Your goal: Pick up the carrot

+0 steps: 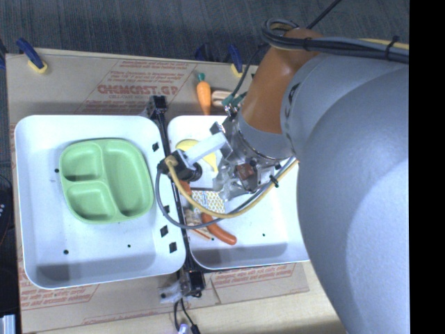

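The carrot (202,97), orange with a small green top, lies on the brown bench just beyond the far rim of the right bin (278,249). It is outside both bins. My gripper (231,178) hangs low over the middle of the right bin, well in front of the carrot and apart from it. The wrist and cables hide much of what lies under it. I see nothing held in the gripper.
In the right bin lie a yellow item (186,146) near the far left corner, a speckled pale item (208,201) and an orange-red sausage-like piece (221,236) near the front. The left bin (35,249) holds a green divided plate (106,179). The arm covers the right side.
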